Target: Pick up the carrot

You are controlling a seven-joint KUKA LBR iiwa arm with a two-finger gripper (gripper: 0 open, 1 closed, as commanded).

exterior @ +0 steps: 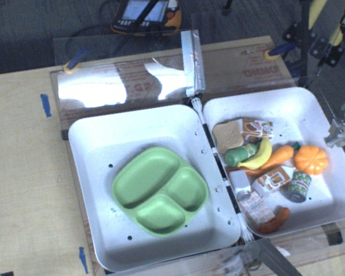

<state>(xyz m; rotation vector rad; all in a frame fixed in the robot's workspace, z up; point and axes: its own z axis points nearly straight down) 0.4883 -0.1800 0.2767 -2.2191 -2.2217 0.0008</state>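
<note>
Camera view is showing the carrot (278, 156) lying unpicked among toy food; I cannot tell the claw's state.

The banana (258, 154) overlaps the carrot (275, 157), covering its left end. Left of the banana, a green vegetable (239, 154) lies half hidden. Packet labels (257, 129) above the banana are too small to read.
</note>
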